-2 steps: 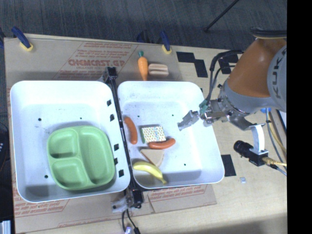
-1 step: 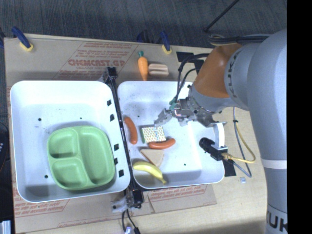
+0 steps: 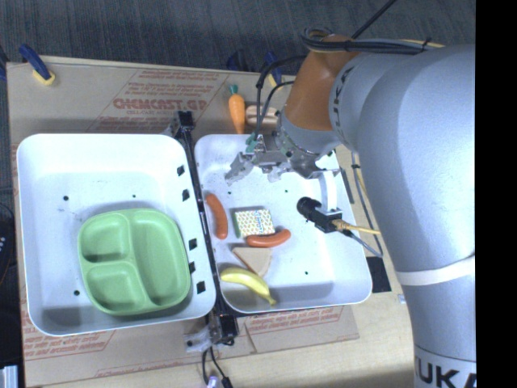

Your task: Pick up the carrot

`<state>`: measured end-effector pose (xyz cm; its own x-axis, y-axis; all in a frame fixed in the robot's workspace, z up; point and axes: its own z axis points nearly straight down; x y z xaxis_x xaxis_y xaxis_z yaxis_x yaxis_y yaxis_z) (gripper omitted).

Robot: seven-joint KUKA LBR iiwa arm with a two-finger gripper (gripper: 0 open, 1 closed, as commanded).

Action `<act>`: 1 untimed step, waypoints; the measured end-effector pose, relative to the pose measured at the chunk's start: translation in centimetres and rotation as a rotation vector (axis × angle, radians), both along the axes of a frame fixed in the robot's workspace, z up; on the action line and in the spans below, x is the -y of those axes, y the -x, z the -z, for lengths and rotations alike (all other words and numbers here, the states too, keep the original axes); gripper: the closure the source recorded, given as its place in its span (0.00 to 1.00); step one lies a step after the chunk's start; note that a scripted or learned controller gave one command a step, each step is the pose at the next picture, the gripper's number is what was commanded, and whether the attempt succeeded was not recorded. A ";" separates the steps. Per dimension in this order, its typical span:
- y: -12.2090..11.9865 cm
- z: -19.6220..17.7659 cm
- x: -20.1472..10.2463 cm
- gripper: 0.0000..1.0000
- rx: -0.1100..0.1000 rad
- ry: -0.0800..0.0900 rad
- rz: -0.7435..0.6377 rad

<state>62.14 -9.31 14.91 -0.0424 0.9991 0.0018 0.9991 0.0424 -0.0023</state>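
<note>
The carrot (image 3: 236, 111), orange with a green top, lies on the cardboard just beyond the far rim of the right bin (image 3: 355, 273), outside it. My gripper (image 3: 257, 169) hangs over the far part of the right bin, a short way in front of and to the right of the carrot. Its fingers (image 3: 238, 169) are spread open with nothing between them. The grey arm with its orange band reaches in from the right and covers the bin's far right corner.
In the right bin lie two reddish sausages (image 3: 216, 215) (image 3: 268, 238), a patterned cracker block (image 3: 253, 220), a bread wedge (image 3: 253, 257) and a banana (image 3: 246, 284). The left bin (image 3: 48, 168) holds a green divided plate (image 3: 133, 261).
</note>
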 end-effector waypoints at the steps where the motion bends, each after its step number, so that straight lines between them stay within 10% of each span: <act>1: -3.5 4.4 5.2 0.00 -0.001 0.002 0.168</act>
<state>65.63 -14.50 10.50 0.1248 0.9922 -0.0003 0.9922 -0.1248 -0.0031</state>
